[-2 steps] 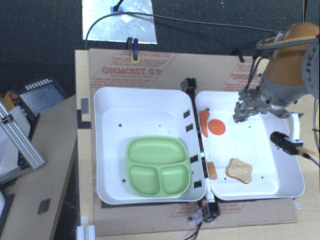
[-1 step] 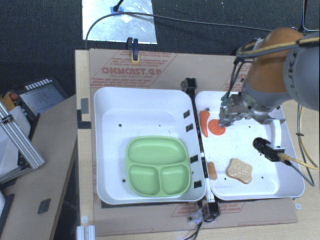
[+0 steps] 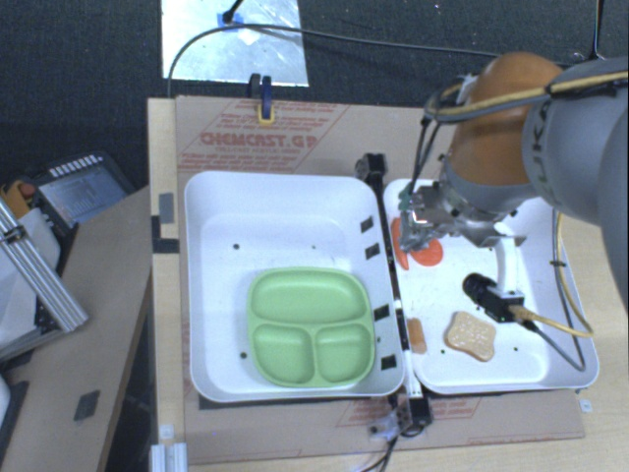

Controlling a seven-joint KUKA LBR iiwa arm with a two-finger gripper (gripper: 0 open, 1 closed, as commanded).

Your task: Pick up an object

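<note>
Gripper (image 3: 418, 220) sits low in the right bin (image 3: 491, 377), at the bin's 10 o'clock corner. How wide it stands cannot be told from above, because the wrist covers it. The red piece (image 3: 426, 254) lies on the bin floor at the gripper's 5 o'clock, just beside it and partly tucked under it. No grasp is visible.

The red piece is flat, round-edged, smooth and orange-red, with a narrower red strip showing toward 9 o'clock by the bin wall.

A tan slice (image 3: 471, 335), rough and crumbly like toast, lies at 5 o'clock from the red piece, well apart. A small orange stub (image 3: 417, 336) lies at 6 o'clock against the left wall.

The left bin (image 3: 226, 214) is smooth white plastic and holds a glossy green plate (image 3: 310, 324) with three compartments. Both bins rest on a table (image 3: 324, 136) of brown printed board.
</note>
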